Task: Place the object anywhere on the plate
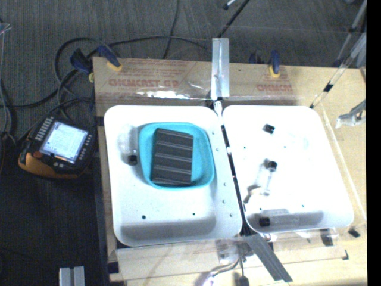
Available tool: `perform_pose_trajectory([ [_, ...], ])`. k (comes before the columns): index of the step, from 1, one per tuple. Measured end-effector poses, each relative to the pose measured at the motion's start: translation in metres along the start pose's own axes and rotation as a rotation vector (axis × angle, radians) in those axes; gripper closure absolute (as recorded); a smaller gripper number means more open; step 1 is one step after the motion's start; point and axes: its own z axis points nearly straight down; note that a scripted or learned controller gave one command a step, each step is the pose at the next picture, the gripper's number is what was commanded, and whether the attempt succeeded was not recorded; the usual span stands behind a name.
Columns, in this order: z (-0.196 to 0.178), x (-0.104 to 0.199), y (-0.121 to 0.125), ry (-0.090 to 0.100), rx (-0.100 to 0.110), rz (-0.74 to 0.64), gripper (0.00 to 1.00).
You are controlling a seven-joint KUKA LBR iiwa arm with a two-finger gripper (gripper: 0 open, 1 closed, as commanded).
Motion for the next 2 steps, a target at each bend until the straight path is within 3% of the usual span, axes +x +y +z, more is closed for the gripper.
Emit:
perform_pose_trajectory([
  [1, 0.145, 0.008, -0.009, 0.0, 0.005, 0.182, 0.0],
  [2, 0.013, -0.007, 0.007, 0.0, 0.0, 0.325, 0.0],
])
